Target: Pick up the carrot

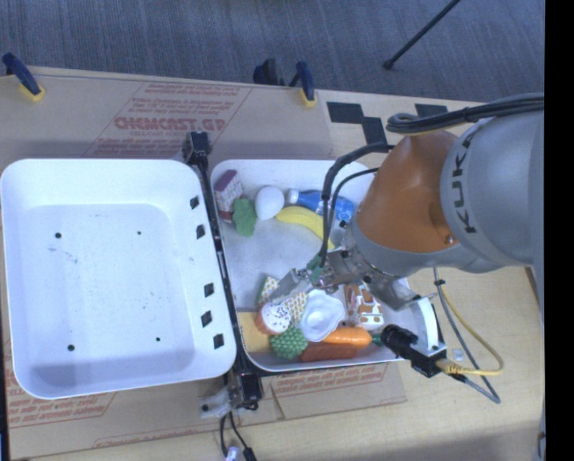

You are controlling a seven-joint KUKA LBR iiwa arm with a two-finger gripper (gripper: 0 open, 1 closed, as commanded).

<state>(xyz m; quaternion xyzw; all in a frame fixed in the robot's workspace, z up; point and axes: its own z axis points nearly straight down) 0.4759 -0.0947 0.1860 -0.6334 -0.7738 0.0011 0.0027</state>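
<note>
Carrot lies at the near edge of the right bin

Carrot (337,343) rests on its side along the near wall of the right bin (289,169), close to that bin's near right corner, its length running roughly parallel to the wall. Just left of it sits a green knobbly item (287,345), and touching its upper side is a white cup-like piece (321,315). A patterned packet (285,307) lies a little further left. Toward the far wall are a yellow banana (302,221), a white egg shape (269,202) and a green leafy toy (244,217). The pincer (316,275) hangs over the middle of the bin, above the clutter and apart from the carrot; whether its fingers are spread or closed cannot be told. The left bin (37,176) stands beside it on the counter (124,104).
</note>
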